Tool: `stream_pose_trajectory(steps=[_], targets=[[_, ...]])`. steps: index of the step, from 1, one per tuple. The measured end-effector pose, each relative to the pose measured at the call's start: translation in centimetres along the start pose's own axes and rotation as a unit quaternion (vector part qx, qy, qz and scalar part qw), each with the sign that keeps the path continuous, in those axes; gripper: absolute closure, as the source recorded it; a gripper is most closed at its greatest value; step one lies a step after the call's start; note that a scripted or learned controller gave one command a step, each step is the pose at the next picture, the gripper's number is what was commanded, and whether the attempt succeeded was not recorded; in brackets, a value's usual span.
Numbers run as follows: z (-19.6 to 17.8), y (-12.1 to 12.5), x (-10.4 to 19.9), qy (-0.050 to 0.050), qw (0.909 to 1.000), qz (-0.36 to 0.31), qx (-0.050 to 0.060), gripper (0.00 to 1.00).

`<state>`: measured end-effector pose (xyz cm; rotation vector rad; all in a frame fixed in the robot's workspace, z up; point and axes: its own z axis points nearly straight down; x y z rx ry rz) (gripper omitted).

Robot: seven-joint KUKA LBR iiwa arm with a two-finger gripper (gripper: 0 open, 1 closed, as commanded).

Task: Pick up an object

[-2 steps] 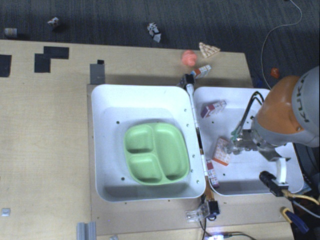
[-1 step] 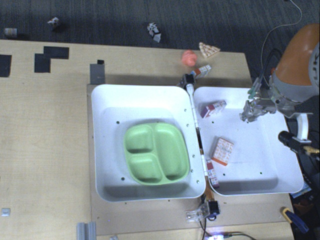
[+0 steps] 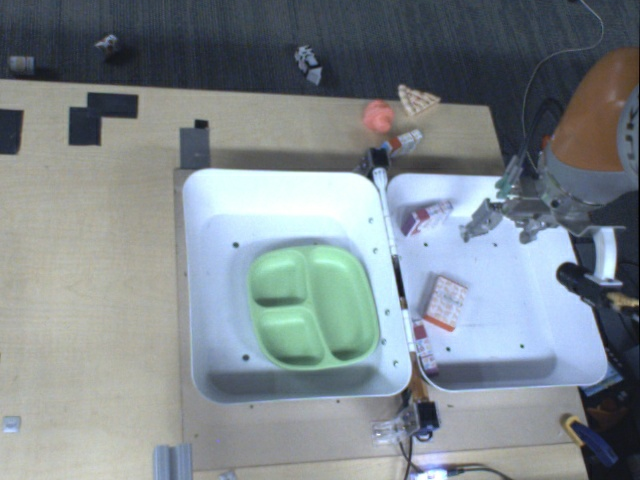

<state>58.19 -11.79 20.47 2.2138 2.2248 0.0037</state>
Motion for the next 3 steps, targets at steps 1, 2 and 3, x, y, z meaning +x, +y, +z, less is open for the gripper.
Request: stream_pose_trajectory(steps=[1, 2, 3], targets=[[10.7, -7.7, -1.5, 0.0, 1.0, 0.001, -0.003, 0.0], [9.6, -7.6, -1.4, 0.001, 1.0, 0.0, -0.004, 1.0], [1.9, -2.1, 4.0, 0.001, 1.0, 0.0, 0.0, 1.0]])
